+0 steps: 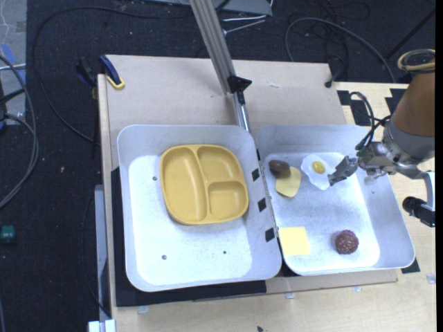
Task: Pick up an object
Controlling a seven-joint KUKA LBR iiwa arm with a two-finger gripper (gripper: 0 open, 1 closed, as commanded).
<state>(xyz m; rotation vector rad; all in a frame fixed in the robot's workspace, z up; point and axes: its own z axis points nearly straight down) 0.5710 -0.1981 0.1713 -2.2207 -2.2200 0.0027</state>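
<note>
Fingers first: you cannot tell from this slanted view whether they are open or shut, since the gripper (334, 178) reads as one dark wedge and nothing can be seen held in it. It hangs low in the right bin (325, 213), its tip at the edge of the egg (318, 168).

Your candidates all lie in that bin: the egg, a brown lump (279, 166) touching a yellow slice (291, 184), a yellow square (294, 241) and a red ball (346, 241) well apart from the rest.

Watch these risks:
- The egg looks flat, so a closing grip may slide over it or push it sideways rather than catch it.
- A shove leftward would drive it into the slice and lump and crowd the three together.
- Coming down too hard could press the tip into the bin floor.

You also cannot judge the height of the tip above the floor, or whether it already touches the egg. The arm is cut off at the right edge, and the wrist body hides part of the bin's right wall.
</note>
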